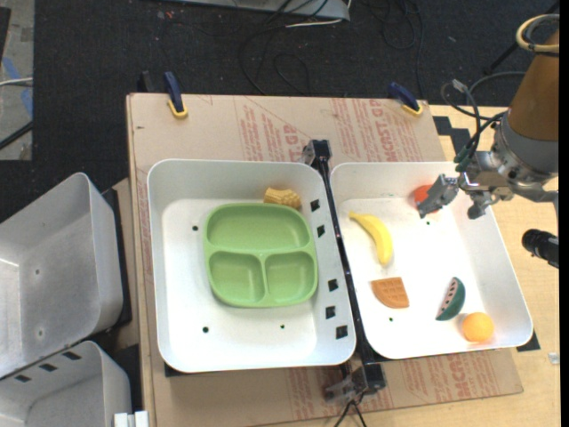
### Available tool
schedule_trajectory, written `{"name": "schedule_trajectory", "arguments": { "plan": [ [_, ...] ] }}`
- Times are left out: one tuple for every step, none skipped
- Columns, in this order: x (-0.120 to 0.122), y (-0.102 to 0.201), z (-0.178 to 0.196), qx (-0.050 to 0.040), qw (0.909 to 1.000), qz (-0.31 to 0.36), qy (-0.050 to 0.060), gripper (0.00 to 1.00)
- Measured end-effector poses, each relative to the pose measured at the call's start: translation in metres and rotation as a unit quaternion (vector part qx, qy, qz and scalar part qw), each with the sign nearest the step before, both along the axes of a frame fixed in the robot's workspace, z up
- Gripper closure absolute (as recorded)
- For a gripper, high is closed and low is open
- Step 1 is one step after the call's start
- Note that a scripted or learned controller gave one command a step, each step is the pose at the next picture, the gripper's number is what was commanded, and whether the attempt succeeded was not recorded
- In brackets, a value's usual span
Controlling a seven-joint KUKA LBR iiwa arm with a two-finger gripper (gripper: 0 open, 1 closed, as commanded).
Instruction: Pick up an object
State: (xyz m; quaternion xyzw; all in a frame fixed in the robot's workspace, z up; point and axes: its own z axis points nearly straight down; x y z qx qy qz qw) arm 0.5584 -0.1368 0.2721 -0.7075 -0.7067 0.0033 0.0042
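My gripper (pixel 458 201) hangs over the far right part of the right bin (pixel 511 274), open, with nothing visible between its fingers. A small red object (pixel 421 193) lies just left of the left finger (pixel 436 198), partly hidden by it. A yellow banana (pixel 375 237) lies near the bin's left wall. Nearer the front are an orange wedge-shaped piece (pixel 391 292), a watermelon slice (pixel 452 299) and a round orange (pixel 478 327).
The left bin (pixel 169 265) holds a green divided plate (pixel 262 254) with a tan waffle-like piece (pixel 283 197) behind it. A black divider (pixel 336 256) runs between the bins. Grey tubs (pixel 53 265) stand off the bench's left side.
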Motion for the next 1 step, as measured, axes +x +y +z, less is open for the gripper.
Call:
{"name": "schedule_trajectory", "arguments": {
  "plan": [
    [0.0019,0.0003,0.0056,-0.0008,1.0,0.001,-0.005,0.0]
  ]
}}
